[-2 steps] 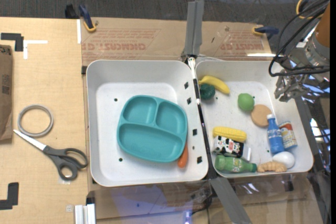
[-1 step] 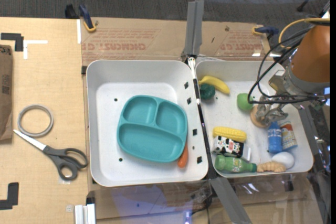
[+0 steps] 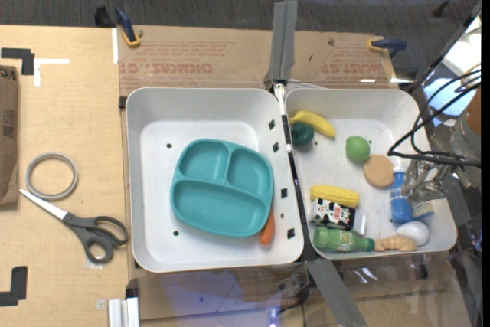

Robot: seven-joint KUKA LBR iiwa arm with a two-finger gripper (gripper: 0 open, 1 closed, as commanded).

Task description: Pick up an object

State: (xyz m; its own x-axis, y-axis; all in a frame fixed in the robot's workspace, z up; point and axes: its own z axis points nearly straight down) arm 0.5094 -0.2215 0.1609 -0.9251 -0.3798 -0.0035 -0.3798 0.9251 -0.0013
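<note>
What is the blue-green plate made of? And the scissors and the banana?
Plate: probably plastic, smooth matte teal, moulded into three compartments. Scissors: shiny metal blades, grey handles that look plastic. Banana: likely a plastic toy, evenly bright yellow with a slight sheen.

Even, bright overhead light, no hard shadows. The white bins (image 3: pixel 138 165) read clean, slightly bluish, with soft shading under their rims. Blown-out glare patch at the right edge near the cables (image 3: pixel 429 126). Bluish reflection along the bottom on the clear sheet. Carpet at top is dim. Focus is decent overall, mildly soft; small labels are not readable.
</note>
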